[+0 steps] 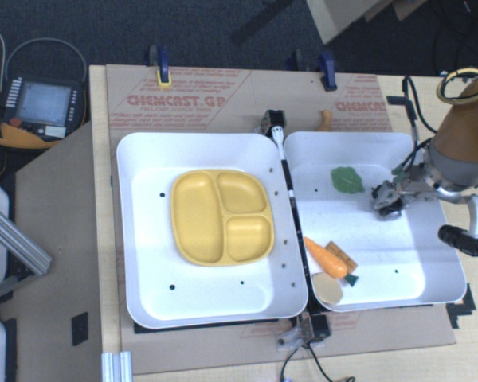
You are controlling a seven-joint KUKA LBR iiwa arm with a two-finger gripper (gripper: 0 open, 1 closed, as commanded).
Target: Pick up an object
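Two bins side by side. Left bin holds a yellow divided plate. In the right bin I see a carrot near the left wall, a green leaf farther back, and the gripper low just right of it. Approach step, I judge; nothing held. Next: centre over one item, descend.

The bench, topped with printed cardboard, bears two white bins, left bin and right bin, touching.
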